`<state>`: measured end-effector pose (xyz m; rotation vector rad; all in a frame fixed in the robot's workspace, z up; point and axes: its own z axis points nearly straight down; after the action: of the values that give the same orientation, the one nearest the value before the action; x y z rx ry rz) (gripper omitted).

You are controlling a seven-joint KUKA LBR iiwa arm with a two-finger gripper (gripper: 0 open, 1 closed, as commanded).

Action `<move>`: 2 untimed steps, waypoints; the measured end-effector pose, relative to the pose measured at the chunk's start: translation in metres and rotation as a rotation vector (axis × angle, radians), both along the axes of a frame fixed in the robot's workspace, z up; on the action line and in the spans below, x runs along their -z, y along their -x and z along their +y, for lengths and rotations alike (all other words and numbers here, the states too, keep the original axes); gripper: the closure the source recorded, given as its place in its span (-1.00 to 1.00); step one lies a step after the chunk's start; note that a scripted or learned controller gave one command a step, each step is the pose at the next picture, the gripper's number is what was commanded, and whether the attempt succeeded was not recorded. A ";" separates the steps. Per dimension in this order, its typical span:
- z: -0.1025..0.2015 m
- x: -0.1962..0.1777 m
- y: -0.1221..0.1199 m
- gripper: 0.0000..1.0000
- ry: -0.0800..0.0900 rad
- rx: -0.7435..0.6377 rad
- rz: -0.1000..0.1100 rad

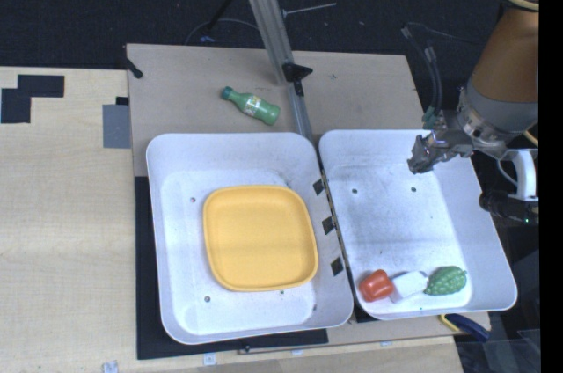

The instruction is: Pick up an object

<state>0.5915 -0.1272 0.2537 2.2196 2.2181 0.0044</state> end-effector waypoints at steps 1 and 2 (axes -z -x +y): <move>0.050 0.015 0.006 1.00 -0.001 -0.004 0.006; 0.104 0.023 0.020 1.00 -0.002 -0.004 0.006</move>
<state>0.5712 -0.0230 0.2307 2.2185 2.2264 -0.0001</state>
